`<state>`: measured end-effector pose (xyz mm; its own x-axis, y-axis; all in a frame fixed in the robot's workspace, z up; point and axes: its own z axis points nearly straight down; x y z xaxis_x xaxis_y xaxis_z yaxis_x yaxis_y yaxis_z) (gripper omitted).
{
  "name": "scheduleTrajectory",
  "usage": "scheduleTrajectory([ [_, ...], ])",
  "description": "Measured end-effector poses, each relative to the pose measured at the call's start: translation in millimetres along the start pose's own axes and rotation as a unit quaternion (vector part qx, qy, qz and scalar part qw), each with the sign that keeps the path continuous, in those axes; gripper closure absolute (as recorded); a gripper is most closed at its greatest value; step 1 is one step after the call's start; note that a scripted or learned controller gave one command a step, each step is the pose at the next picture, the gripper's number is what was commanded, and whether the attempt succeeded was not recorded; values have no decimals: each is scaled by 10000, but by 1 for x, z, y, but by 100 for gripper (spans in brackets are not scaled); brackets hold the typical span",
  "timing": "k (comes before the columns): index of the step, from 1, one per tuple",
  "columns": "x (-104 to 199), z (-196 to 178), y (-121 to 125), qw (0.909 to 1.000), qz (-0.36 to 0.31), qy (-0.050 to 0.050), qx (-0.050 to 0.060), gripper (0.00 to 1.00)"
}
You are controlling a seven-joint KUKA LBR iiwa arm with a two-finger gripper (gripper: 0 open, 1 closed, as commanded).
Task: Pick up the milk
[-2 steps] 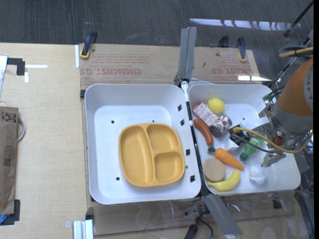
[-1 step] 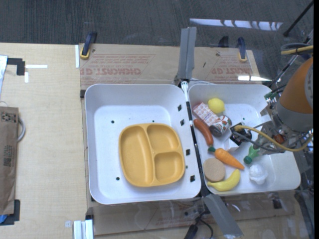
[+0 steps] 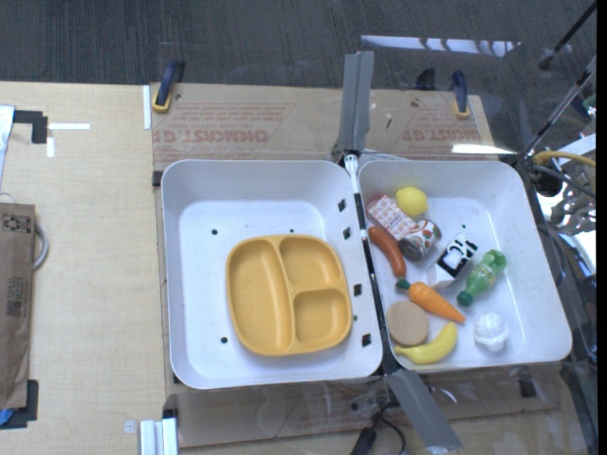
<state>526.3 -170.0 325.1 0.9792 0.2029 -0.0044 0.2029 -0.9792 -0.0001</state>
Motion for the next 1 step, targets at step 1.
scheduleTrajectory([
  [1, -2, 117, -32, 10000, -15, -3, 9, 100],
])
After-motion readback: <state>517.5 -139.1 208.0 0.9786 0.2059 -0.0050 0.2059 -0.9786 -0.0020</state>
